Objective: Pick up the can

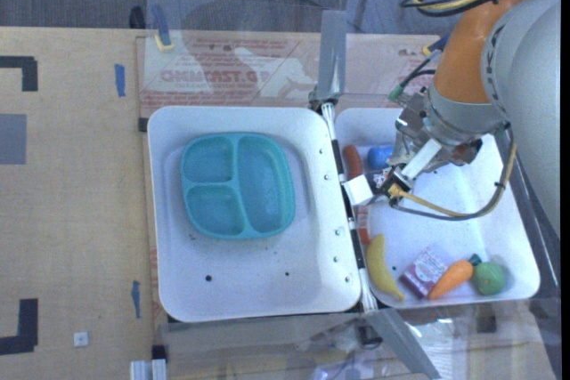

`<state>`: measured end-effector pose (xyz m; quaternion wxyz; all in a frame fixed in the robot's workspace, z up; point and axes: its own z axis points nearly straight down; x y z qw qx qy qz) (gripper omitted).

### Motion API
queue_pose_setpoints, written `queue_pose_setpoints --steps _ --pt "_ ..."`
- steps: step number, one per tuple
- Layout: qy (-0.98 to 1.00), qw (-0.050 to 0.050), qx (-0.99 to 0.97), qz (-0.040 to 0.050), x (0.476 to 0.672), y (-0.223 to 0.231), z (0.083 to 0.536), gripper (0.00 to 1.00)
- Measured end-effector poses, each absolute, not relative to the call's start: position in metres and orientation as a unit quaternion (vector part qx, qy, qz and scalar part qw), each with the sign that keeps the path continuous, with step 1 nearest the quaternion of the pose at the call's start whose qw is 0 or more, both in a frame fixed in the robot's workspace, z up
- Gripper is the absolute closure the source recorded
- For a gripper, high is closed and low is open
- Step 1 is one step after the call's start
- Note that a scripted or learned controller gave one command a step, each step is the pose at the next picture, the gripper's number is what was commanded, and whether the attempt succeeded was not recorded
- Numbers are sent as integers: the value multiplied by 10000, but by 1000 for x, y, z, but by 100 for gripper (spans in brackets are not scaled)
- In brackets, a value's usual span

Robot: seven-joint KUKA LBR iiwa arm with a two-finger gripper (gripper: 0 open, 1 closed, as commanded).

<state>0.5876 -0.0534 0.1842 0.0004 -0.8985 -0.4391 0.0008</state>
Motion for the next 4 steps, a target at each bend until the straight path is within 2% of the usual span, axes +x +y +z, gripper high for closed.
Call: queue_pose_setpoints --steps 1,2,3,4 --pt "-2702 2 -9628 9 575 -20 256 100" --pt "-2700 5 -9629 12 574 -19 256 0" --pt "-2532 14 -9674 25 594 -3 184 0" --pt "-2150 3 -9766 6 632 -38 316 0"
